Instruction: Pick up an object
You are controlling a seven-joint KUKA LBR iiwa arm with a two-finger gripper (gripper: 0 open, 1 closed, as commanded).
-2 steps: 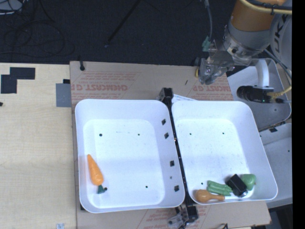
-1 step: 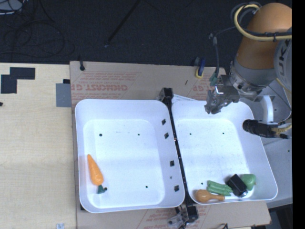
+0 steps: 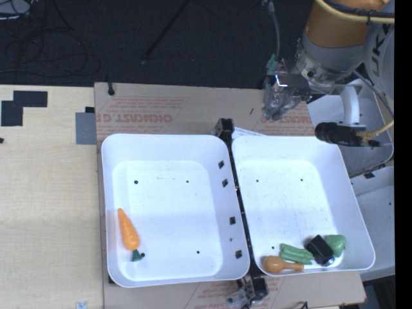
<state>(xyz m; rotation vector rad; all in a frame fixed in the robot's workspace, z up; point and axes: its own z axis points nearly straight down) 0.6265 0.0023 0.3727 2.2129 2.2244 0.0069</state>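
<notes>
An orange toy carrot [image 3: 128, 230] with a small green top lies in the left bin [image 3: 164, 148] near its front left corner. In the right bin [image 3: 290, 149], at the front right corner, lie a tan pear-shaped piece [image 3: 279, 264], a green pod-like vegetable [image 3: 296, 253], a small black block [image 3: 319, 249] and a green rounded piece [image 3: 335, 242], bunched close together. My gripper [image 3: 277, 110] hangs above the cardboard just behind the right bin's far edge, well away from every object. I see nothing between its tips.
Both bins rest on a brown cardboard sheet [image 3: 174, 108] on the wooden bench [image 3: 45, 192]. A black clip strip [image 3: 230, 185] joins the two bins. A black cylinder [image 3: 338, 134] juts out at the right bin's far right. Cables lie on the dark floor behind.
</notes>
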